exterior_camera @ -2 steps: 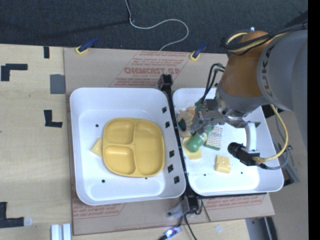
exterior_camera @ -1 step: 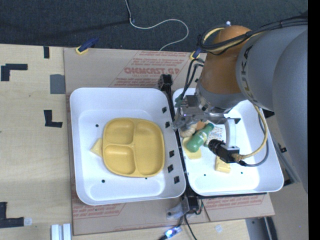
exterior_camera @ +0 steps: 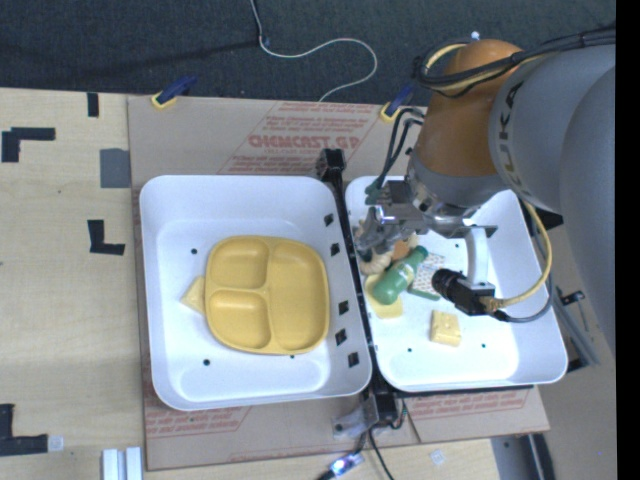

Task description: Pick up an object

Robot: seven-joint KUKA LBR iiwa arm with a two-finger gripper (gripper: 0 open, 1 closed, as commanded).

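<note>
— In the right bin point(exterior_camera: 520, 363), what's crowding the tool point(exterior_camera: 378, 236)?
— It's low at the bin's left wall. Just beside it lies a green bottle point(exterior_camera: 393, 278) tilted, a pale yellow piece point(exterior_camera: 386, 308) beneath that, and a yellow block point(exterior_camera: 446, 328) apart, nearer the front.
— Open or closed?
— I cannot tell; the wrist and cables cover it.
— And the left bin point(exterior_camera: 165, 268)?
— A yellow divided tray point(exterior_camera: 268, 294) lies face down, with a yellow corner point(exterior_camera: 193, 293) poking out from under its left edge.
</note>
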